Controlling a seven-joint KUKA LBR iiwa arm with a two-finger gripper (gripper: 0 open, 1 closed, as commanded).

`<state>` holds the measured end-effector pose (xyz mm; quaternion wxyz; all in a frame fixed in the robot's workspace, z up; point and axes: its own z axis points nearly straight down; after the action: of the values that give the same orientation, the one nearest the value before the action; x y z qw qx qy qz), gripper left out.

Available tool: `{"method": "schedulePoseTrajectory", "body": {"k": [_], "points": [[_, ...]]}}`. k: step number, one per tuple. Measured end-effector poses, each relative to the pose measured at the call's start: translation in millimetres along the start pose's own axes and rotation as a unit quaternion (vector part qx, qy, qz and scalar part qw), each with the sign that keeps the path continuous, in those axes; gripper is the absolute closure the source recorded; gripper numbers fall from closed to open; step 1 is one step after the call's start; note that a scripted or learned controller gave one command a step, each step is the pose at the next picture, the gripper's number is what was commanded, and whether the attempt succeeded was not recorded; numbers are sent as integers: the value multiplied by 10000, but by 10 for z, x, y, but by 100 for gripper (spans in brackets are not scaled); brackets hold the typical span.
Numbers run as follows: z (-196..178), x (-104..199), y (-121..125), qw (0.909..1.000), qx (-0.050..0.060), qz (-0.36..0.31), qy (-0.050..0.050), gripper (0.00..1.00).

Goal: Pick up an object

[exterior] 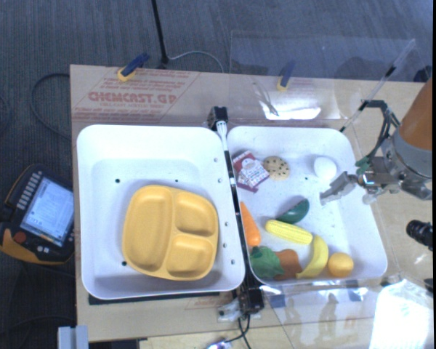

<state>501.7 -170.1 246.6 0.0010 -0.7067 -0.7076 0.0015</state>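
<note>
We are seeing the two-finger grey gripper (pixel 343 184) reaching in over the right edge of the right white bin (pixel 363 217), near the white egg-shaped object (pixel 324 167). Its fingers are too small and blurred for us to judge their spread, and nothing is showing between them. Lying loose in that bin are a yellow plastic corn cob (pixel 288 232), a yellow banana (pixel 317 257), an orange ball (pixel 340 265), a dark green pepper (pixel 295 211), a round cookie (pixel 276 166) and a red packet (pixel 250 171). The left white bin (pixel 102 158) is holding a yellow divided plate (pixel 171 231).
</note>
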Motion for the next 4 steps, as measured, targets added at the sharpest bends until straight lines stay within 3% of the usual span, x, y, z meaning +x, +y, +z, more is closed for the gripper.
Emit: {"method": "schedulePoseTrajectory", "body": {"k": [1, 2, 3, 4], "points": [[1520, 125, 51, 9919, -19, 1267, 4, 0], [1563, -202, 826, 9891, -70, 1468, -2, 0], [1561, 168, 536, 9810, -89, 1940, -34, 0], [1462, 168, 539, 9812, -85, 1926, -38, 100]]}}
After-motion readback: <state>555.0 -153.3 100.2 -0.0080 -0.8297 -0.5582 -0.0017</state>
